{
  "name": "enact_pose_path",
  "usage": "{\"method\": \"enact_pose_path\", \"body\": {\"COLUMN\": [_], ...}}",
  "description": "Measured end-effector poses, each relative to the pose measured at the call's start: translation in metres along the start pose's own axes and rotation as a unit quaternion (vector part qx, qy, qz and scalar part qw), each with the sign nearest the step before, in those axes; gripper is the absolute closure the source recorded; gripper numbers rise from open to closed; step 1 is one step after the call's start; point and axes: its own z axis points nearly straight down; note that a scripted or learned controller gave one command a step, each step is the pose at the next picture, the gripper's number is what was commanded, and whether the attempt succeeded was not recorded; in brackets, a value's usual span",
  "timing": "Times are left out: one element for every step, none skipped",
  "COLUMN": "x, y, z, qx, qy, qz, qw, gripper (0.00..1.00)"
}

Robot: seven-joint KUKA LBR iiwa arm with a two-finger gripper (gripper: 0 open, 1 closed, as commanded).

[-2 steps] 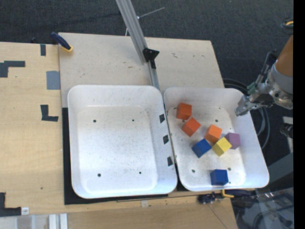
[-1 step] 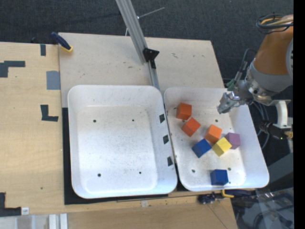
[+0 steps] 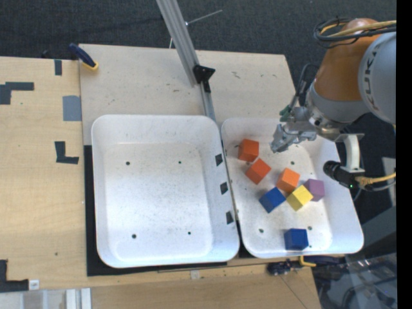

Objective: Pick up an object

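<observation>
The right bin [image 3: 322,227] holds several small cubes. Two orange cubes [image 3: 248,150] [image 3: 258,170] lie near its left wall, and a third orange cube [image 3: 289,179] sits mid-bin. Beside that one are a purple cube [image 3: 315,188], a yellow cube [image 3: 299,197] and a blue cube [image 3: 272,199]. A darker blue cube [image 3: 296,238] rests near the front rim. My gripper [image 3: 280,141] hangs over the back of this bin, just right of the topmost orange cube and apart from it, pointing down and to the left. I see no cube in it.
The left bin [image 3: 154,192] lies next to the right one, sharing a middle rim. A slanted metal pole [image 3: 183,37] crosses the bench behind the bins. A blue and yellow tool [image 3: 84,56] lies at the far left of the board.
</observation>
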Motion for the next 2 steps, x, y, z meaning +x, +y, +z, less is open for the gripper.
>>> {"method": "enact_pose_path", "body": {"x": [0.059,0.107], "y": [0.013,0.036], "z": [-0.007,0.001], "qx": [0.000,0.000], "qy": [0.000,0.000], "qz": [0.000,0.000], "qw": [1.0000,1.0000], "gripper": [1.00,1.00]}}
